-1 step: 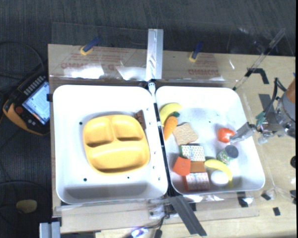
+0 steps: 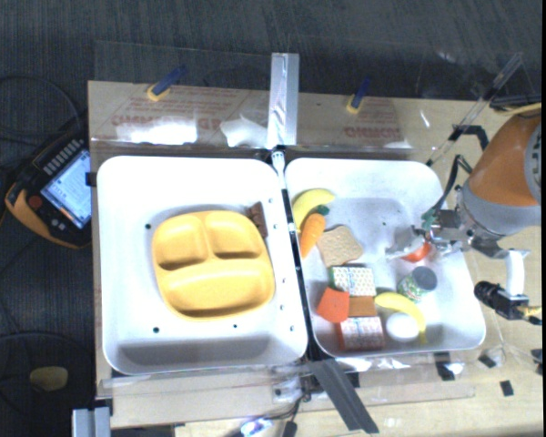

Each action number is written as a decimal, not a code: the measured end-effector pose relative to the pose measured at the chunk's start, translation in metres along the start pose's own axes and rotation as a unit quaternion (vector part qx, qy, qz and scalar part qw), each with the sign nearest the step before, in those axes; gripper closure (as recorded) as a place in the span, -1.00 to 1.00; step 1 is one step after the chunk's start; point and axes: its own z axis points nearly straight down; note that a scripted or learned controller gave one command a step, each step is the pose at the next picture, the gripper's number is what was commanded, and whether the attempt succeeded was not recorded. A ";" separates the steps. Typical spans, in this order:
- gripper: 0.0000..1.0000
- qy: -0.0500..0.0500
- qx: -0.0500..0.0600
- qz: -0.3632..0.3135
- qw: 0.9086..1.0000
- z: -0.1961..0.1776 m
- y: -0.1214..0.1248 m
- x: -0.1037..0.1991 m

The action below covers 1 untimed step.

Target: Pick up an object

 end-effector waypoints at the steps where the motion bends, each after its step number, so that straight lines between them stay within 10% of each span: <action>1: -1.00 0.001 -0.004 -0.119 0.993 0.028 0.013 0.003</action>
